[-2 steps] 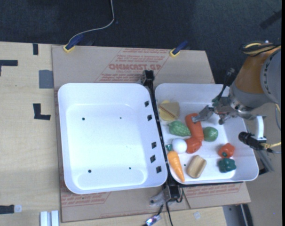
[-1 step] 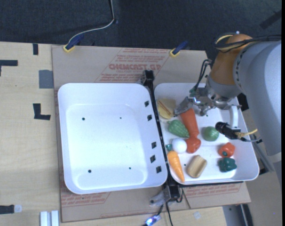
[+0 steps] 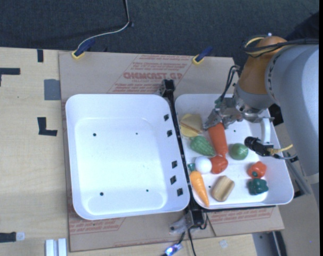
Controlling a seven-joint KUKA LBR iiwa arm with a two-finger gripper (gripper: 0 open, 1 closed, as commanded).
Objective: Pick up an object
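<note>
My gripper (image 3: 220, 119) hangs over the back of the right bin (image 3: 281, 196), its tip just at the top end of a long red-orange vegetable (image 3: 219, 140) that lies along the bin floor. Around that vegetable lie a yellow piece (image 3: 191, 124), a green leafy item (image 3: 201, 145), a white ball (image 3: 203, 165), a red tomato (image 3: 220, 165) and a green lime (image 3: 238, 152). Toward the front are an orange carrot (image 3: 199, 187), a tan bread roll (image 3: 223, 188), a small red pepper (image 3: 257, 169) and a dark green piece (image 3: 257, 186).
The left bin (image 3: 71, 111) stands beside the right one, with black clips (image 3: 175, 164) along their shared wall. Both rest on a cardboard sheet (image 3: 145, 76). The arm's orange band (image 3: 260, 63) and grey body rise at the right.
</note>
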